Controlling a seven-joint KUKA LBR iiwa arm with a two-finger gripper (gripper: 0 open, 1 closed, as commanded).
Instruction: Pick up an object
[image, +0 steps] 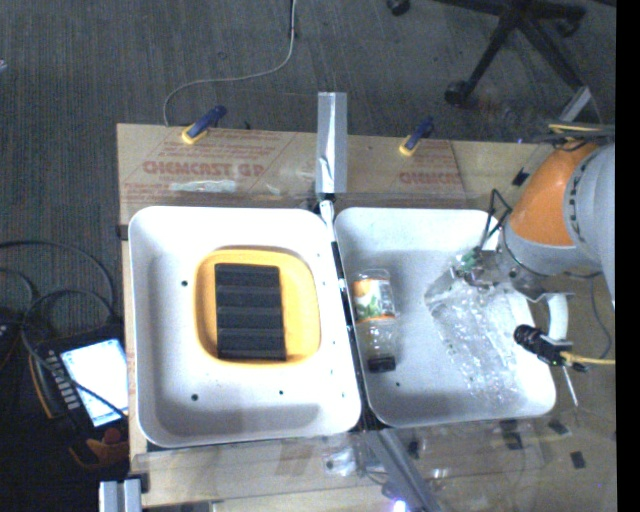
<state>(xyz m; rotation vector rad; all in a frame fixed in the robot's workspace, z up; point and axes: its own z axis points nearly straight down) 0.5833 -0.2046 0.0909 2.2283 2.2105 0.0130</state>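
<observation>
In the left bin (160, 250) lies a yellow tray-like object (258, 306) with a black ribbed insert. In the right bin (420, 225) a small clear bottle (374, 318) with an orange and green label and a black cap lies along the left wall. A crumpled clear plastic piece (475, 335) spreads over the right half of that bin. My gripper (472, 266) reaches down at the top edge of the clear plastic, under the grey wrist and orange band (552, 208). Whether it touches the plastic is hard to tell.
A metal post (331, 140) stands behind the seam between the bins. Two blue and yellow clamps (203, 123) (417, 135) hold the wooden board at the back. Cables run from the wrist across the right bin's rim (548, 345).
</observation>
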